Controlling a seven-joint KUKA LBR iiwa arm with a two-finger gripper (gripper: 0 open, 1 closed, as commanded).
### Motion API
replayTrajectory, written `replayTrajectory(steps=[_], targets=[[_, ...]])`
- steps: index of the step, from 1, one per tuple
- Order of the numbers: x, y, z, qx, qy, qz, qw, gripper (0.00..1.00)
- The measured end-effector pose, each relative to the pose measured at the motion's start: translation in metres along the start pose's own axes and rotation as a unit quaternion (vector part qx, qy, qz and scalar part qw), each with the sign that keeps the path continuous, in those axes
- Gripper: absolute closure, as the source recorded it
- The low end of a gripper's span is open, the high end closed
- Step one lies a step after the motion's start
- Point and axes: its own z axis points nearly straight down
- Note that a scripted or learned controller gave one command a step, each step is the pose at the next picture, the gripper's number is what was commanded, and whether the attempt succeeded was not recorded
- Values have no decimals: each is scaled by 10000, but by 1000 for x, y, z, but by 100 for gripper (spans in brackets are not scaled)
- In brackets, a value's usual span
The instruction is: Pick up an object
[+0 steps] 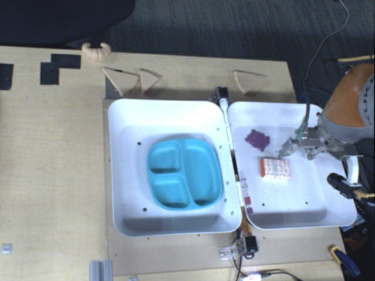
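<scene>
Fingers of the gripper (291, 147) hang over the right bin (304, 209), small, metallic and blurred against the white floor, so whether they are spread or closed cannot be told; nothing is seen between them. The arm (351, 107) reaches in from the right edge, its orange band rounded and glossy above a grey wrist, with the gripper pointing left and down toward the bin's middle. Much of the arm is cut off at the right edge.

Just near and left of the gripper tip lies a small box (275, 168), rectangular, with an orange and white printed pattern too fine to read. Farther and to the left sits a purple object (257, 139), flat, jagged in outline and matte; what it is cannot be made out. The two lie apart, and neither is seen touching the gripper.

In the left bin (126, 157), a shallow white plastic tub with rounded corners, rests a turquoise divided tray (184, 172) with three smooth compartments. Both bins stand side by side on a pale wooden tabletop (53, 157), touching along their inner rims.
</scene>
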Motion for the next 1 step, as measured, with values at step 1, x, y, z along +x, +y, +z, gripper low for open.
replayTrajectory(steps=[1], targets=[[34, -65, 7, -20, -4, 5, 10000, 0]])
